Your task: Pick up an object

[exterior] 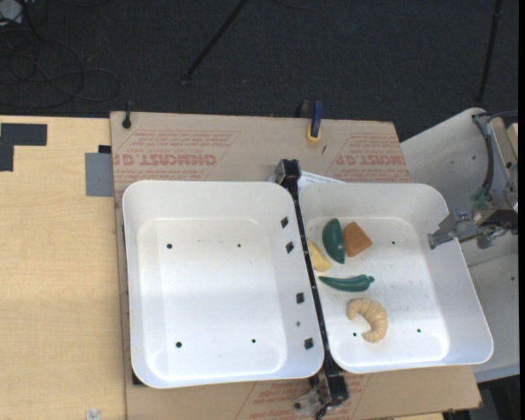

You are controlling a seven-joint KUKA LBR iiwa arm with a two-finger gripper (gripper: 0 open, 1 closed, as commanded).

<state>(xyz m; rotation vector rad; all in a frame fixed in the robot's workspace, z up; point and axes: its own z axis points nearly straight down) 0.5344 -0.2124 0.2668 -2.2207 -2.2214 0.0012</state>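
Dark carpet with loose cables lies behind my bench, where brown printed cardboard sits under two shallow white plastic bins: left bin, right bin. At the right bin's right rim I see the grey metal gripper, largely cut off by the frame edge; I cannot tell its grip state. Well apart from it, near the divider, lie a dark green curved pepper, an orange wedge, a partly hidden yellow piece, a slim green chilli and a tan croissant-shaped toy.

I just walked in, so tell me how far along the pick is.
Nothing looks picked yet. The croissant, green pepper, orange piece and the dark green piece all lie in the right bin. The gripper sits at that bin's right rim, with nothing seen in it. Reaching in, grasping and lifting remain.
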